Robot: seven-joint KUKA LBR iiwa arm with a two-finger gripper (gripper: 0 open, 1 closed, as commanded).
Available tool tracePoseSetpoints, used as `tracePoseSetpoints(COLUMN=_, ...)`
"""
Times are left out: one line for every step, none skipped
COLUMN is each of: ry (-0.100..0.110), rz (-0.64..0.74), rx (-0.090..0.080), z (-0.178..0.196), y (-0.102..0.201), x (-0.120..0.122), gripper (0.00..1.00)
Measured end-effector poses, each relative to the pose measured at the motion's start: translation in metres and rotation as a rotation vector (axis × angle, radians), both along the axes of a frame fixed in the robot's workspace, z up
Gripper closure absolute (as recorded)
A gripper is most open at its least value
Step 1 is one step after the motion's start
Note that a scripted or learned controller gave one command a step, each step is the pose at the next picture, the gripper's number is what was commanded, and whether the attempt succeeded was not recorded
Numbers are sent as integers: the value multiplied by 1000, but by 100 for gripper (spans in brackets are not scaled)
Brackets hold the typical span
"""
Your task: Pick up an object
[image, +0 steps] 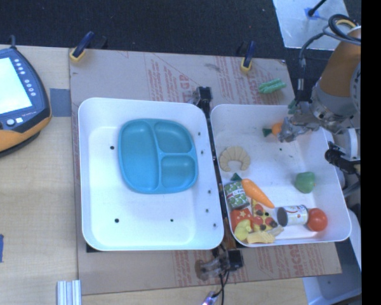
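My gripper [287,132] hangs over the back of the right bin [324,237], reaching in from the right. A small orange piece with a dark green tip [274,130] lies right against its left side; whether they touch is unclear. Further forward in the same bin are a croissant [234,159], a carrot [257,193], a green round fruit [305,182], a small can [293,215], a red tomato [317,220], a pizza slice [256,227] and a green packet [235,196].
The left bin [95,170] holds a blue divided plate [157,155]. A green toy [271,86] lies on the cardboard behind the right bin. A tablet-like pendant [9,100] rests at the far left of the bench.
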State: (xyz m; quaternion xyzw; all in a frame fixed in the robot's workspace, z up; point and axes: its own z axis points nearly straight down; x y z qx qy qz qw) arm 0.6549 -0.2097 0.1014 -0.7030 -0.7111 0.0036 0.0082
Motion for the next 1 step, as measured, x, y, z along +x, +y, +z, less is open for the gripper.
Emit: tracePoseSetpoints(ry=0, rz=1, rx=0, z=0, y=0, x=0, gripper=0)
